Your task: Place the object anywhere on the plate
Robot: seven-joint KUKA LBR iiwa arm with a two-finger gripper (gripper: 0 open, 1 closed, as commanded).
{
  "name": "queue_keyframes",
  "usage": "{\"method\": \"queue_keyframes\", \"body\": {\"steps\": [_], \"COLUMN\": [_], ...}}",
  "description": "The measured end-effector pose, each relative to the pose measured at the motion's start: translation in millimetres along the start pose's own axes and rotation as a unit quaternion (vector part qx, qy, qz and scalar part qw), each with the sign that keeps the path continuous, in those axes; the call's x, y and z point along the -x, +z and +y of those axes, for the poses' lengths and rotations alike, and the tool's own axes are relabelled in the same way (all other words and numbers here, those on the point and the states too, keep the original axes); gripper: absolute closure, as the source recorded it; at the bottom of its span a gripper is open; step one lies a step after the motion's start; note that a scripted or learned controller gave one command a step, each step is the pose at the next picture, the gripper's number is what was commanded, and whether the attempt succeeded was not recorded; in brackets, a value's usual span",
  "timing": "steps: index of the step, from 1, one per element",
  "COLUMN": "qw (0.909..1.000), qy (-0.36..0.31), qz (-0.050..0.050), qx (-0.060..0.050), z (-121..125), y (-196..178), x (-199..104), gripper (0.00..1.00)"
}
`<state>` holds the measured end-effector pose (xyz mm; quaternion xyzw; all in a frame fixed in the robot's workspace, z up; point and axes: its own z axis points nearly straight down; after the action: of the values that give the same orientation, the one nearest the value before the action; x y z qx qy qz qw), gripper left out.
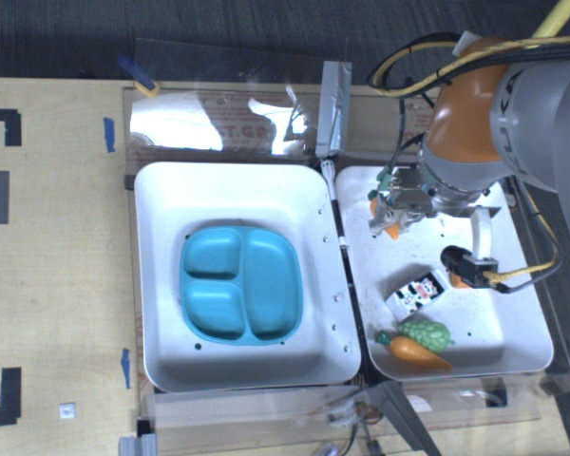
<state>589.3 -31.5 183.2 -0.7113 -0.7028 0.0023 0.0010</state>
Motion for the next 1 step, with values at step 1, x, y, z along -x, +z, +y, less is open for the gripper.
{"method": "queue_keyframes", "body": {"steps": [1], "qw": [0.9983], "qy": [0.058], "qz": [0.001], "qx": [-0.002], "z": [-36.6], "y": [0.5], "x": [-54.0], "gripper": [1.00]}}
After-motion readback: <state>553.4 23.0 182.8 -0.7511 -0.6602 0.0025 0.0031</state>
